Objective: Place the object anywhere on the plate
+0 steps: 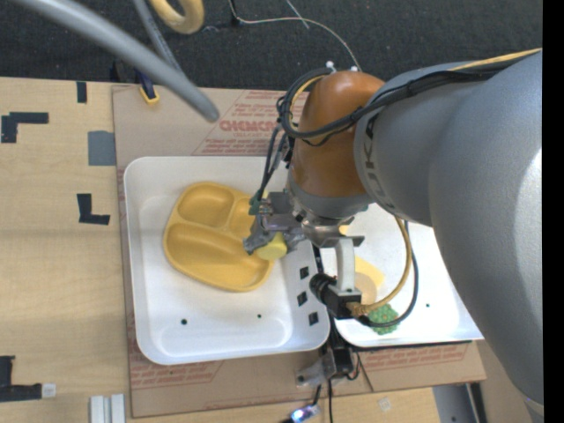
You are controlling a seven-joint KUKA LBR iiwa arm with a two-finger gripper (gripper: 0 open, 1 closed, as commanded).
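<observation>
Yellow object (274, 249) at the right rim of the yellow plate (207, 236), left bin (150, 324).
From my remote desk I see the gripper (263, 239) right against it; clamped or apart, I cannot tell. A green item (382, 317) lies in the right bin (441, 315).

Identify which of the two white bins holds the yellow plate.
The bin on the view's left holds the yellow plate. The other bin, on the right, has a small green object in it and no plate.
</observation>
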